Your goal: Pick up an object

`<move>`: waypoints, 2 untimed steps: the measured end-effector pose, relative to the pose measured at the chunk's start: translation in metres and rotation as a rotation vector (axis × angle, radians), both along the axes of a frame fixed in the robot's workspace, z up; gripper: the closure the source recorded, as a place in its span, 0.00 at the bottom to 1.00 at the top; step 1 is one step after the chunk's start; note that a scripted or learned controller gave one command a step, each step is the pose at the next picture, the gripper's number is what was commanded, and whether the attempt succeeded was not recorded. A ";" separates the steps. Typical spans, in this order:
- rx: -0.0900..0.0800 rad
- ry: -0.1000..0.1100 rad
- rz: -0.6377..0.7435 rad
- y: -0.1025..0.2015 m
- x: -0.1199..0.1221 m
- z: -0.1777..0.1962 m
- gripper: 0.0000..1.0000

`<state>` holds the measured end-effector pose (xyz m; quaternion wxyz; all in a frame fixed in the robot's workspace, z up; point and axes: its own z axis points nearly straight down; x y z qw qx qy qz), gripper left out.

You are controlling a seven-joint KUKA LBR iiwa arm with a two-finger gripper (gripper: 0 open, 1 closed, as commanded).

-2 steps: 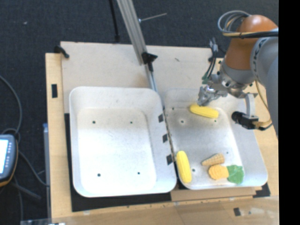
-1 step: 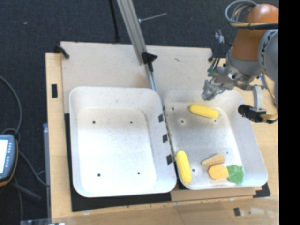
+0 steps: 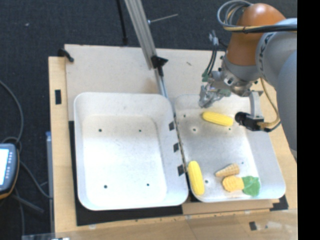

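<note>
Right now my jaws (image 3: pixel 206 100) hang over the right white plastic bin's (image 3: pixel 260 156) far-left corner, just beside the short yellow corn cob (image 3: pixel 218 118); whether they are apart or together I cannot tell. Descending from here, I judge they could miss the cob or nudge it, because it lies slightly to their right.

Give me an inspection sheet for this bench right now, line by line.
Surface: wooden bench with left bin and right bin, side by side.
Job's things: in right bin, corn cob near top, second corn cob at left wall, cone piece, orange and green toy.
Clutter: nothing seen.
Gripper: gripper above right bin's upper edge, holding nothing visible.
Cables: loops above arm.
Surroundings: metal rail, dark floor.
</note>
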<state>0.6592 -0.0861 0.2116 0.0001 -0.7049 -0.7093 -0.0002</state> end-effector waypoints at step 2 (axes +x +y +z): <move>0.001 -0.003 0.001 0.109 0.011 0.013 1.00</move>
